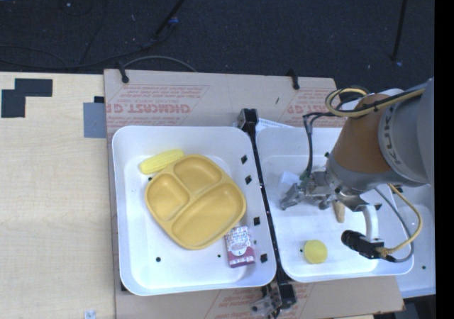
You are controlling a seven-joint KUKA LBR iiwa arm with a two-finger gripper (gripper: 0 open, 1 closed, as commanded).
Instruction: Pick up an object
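Arm: reaches in from right, wrist bent low over right bin (404, 257).
Gripper (291, 196): points left, fingers apart, nothing between them.
Yellow ball (315, 252): near, untouched.

A robotics lab test bench seen from above. Two shallow white bins (128, 169) sit side by side on printed cardboard (177, 101) over a pale wooden bench (50, 204). Loose black cables (170, 20) trail across dark carpet behind, and a grey robot arm (397, 140) reaches in.

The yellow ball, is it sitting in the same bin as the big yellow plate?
No. The yellow ball lies in the right bin, while the divided plate sits in the left bin.
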